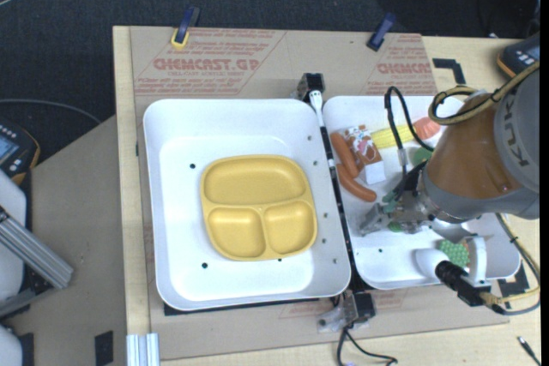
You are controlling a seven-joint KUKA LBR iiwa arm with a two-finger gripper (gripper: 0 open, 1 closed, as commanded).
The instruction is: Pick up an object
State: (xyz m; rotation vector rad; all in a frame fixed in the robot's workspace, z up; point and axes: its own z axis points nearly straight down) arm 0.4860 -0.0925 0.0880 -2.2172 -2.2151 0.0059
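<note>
The gripper [377, 220] is low in the right bin [386, 268] — near a hot dog [347, 169]. Its fingers' state (blurred, half hidden) I cannot tell. A yellow tray [257, 206] fills the left bin [171, 184].

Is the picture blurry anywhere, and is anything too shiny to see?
In the camera view, the yellow tray in the left bin looks sharp with soft, even light; the left bin's white floor is bright but not washed out; the gripper and the small items beside it in the right bin look murky and hard to tell apart.
</note>
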